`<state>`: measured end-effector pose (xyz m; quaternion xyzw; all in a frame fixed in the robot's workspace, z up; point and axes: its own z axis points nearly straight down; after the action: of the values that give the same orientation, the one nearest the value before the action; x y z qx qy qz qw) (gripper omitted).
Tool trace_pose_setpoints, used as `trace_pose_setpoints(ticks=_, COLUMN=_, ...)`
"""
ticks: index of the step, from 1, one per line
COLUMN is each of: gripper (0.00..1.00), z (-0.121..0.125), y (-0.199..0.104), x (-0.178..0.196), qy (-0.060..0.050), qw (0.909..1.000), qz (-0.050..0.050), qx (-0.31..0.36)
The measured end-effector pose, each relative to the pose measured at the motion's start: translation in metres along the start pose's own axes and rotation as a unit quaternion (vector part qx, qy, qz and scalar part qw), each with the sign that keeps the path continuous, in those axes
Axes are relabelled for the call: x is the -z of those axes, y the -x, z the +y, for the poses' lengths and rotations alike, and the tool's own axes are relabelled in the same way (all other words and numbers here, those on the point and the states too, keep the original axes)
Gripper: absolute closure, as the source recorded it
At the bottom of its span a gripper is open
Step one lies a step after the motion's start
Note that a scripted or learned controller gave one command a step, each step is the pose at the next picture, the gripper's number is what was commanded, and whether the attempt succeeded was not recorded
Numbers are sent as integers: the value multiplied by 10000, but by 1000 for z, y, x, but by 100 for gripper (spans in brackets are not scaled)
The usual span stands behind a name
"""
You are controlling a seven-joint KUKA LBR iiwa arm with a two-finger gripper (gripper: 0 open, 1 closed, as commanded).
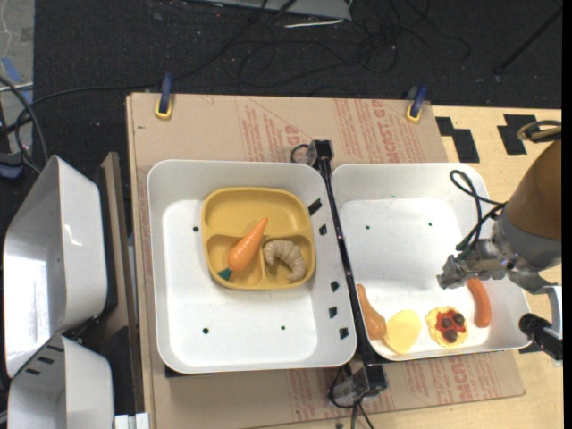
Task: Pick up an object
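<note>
Hovering gripper (pixel 458 273) in right bin (pixel 393 186); sausage (pixel 481 302) just beside

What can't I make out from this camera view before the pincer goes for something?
- Pincer: small and dark from above, so open or shut is unreadable.
- Sausage: its upper end sits under the wrist; contact unclear.
- Small green piece beside the carrot in the yellow plate: too small to identify.
</note>
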<state>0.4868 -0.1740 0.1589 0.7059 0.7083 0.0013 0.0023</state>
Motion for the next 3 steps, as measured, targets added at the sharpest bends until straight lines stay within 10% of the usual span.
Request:
trace_pose_setpoints(ticks=2, gripper=100, z=13, y=4, x=89, qy=0, qw=10000, qz=-5, qx=2)
trace_pose_setpoints(ticks=3, gripper=100, z=14, y=-53, x=77, qy=-30, qw=10000, qz=18, qx=21)
